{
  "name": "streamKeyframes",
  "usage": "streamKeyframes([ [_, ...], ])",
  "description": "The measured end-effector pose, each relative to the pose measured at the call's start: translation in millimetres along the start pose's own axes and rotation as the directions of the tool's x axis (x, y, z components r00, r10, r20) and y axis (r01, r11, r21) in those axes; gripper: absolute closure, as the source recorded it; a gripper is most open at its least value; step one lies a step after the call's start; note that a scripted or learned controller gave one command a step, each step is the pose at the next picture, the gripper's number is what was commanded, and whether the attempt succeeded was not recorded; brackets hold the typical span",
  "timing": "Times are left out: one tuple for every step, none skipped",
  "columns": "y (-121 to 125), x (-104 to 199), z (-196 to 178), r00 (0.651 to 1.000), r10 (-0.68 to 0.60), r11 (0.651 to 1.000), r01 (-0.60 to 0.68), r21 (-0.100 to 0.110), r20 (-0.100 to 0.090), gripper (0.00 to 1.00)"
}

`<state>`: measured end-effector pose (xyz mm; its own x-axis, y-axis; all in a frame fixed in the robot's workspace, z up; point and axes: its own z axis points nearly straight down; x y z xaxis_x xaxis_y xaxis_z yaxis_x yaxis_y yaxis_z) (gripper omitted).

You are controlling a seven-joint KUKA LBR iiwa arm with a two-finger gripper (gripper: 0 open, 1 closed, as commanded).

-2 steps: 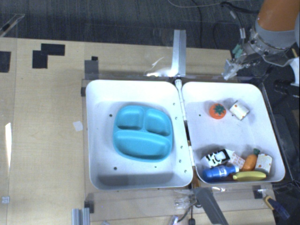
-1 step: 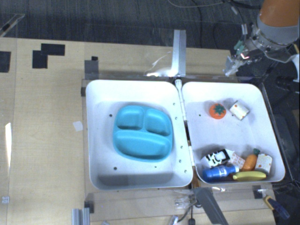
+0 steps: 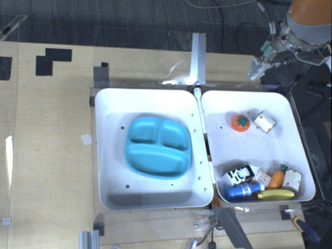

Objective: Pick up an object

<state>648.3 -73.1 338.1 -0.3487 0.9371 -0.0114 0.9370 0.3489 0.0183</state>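
Observation:
My gripper (image 3: 263, 60) hangs above the bench beyond the far right corner of the right bin (image 3: 223, 100), with nothing visibly held. In that bin, near its far side, lie an orange round toy with a green top (image 3: 240, 122) and a small white block (image 3: 264, 121). Along its near edge cluster a black-and-white item (image 3: 239, 174), a blue bottle (image 3: 243, 191), a yellow banana (image 3: 276, 194), an orange carrot (image 3: 276, 179) and a white box (image 3: 292, 180).
The left bin (image 3: 111, 113) holds a blue divided plate (image 3: 158, 147). A metal post (image 3: 198, 56) stands behind the divider between the bins. Cables (image 3: 218, 4) trail over the dark floor at the back.

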Motion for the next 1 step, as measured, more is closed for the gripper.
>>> streamKeyframes([
  [39.7,61.8,-79.2,0.998,-0.057,0.998,0.057,0.01,-0.009,1.0],
])
